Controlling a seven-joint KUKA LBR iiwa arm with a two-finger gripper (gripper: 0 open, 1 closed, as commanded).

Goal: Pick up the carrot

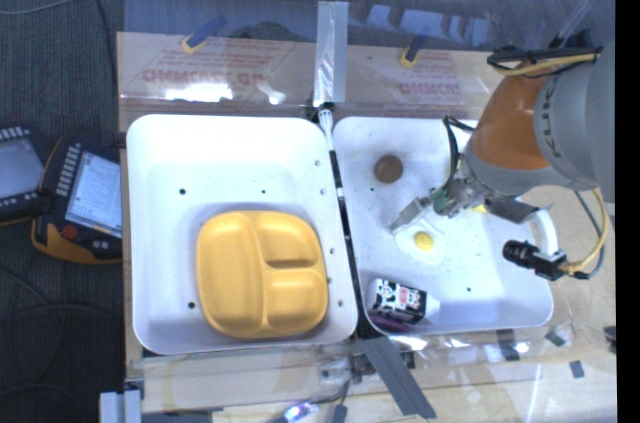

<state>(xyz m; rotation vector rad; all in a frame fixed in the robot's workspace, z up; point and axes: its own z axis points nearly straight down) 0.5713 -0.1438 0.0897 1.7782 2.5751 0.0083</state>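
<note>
My gripper (432, 204) hangs low over the middle of the right bin (500, 306), on the grey arm with the orange band (510, 126) that reaches in from the right. Its tip sits just above and to the left of a fried-egg toy (421, 240), white with a yellow yolk. A brown round item (388, 169) lies up and to the left of the gripper, apart from it. I see nothing held at the gripper.
A black-and-white carton (400, 302) lies at the right bin's front left corner. In the left bin (160, 161) rests a yellow divided plate (262, 272). A black cable and connector (530, 256) hang off the arm over the right bin's right side.
</note>
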